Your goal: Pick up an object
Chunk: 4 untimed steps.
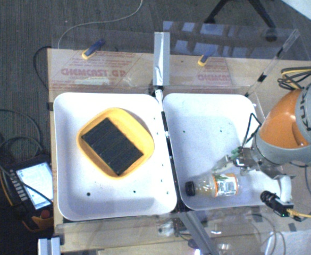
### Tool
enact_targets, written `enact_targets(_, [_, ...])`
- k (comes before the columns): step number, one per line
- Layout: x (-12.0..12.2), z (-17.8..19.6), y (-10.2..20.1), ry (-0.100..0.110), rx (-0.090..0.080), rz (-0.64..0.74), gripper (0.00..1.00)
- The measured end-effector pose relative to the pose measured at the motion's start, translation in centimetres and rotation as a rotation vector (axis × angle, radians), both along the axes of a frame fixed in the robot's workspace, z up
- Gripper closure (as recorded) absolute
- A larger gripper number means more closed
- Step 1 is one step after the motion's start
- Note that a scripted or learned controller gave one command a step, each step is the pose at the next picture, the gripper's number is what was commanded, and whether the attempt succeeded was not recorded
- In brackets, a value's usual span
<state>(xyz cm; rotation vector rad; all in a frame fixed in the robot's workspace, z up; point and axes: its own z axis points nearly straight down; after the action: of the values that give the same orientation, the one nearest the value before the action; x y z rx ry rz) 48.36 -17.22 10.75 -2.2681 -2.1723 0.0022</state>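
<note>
Lowest in the frame, near the front wall of the right bin (pixel 208 116), lies a small bottle (pixel 212 186) on its side: black cap pointing left toward the divider, amber liquid, pale label around the body. It is the only loose object in that bin and the likely target.

Gripper (pixel 235 161) sits just above and right of the bottle's base end, close to it, perhaps touching; fingers too small and cluttered to read, so cannot tell whether spread or closed. Nothing visibly between them, so no hold claimed.

Step in hand, as judged: closing in for the grasp. To do it well, centre over the labelled body rather than the base end, align the fingers across the bottle's short axis, and descend squarely; a round bottle lying flat will likely roll toward the front wall if nudged off-centre.

Left bin (pixel 70 195) holds a yellow dish (pixel 144 142) with a dark ribbed rectangular pad (pixel 112 145) resting inside it, tilted diagonally. Well apart from the arm.
</note>
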Motion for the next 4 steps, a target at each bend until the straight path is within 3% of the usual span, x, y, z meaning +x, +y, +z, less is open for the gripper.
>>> enact_targets(1, [0.2, -1.6, 1.6, -0.011, -0.009, 0.036, 0.00])
enact_targets(2, [0.5, -0.5, 1.7, -0.017, -0.006, 0.038, 1.00])
enact_targets(3, [0.5, -0.5, 1.8, -0.017, -0.006, 0.038, 0.00])
enact_targets(4, [4.6, -1.6, 0.3, -0.012, -0.001, -0.123, 0.00])
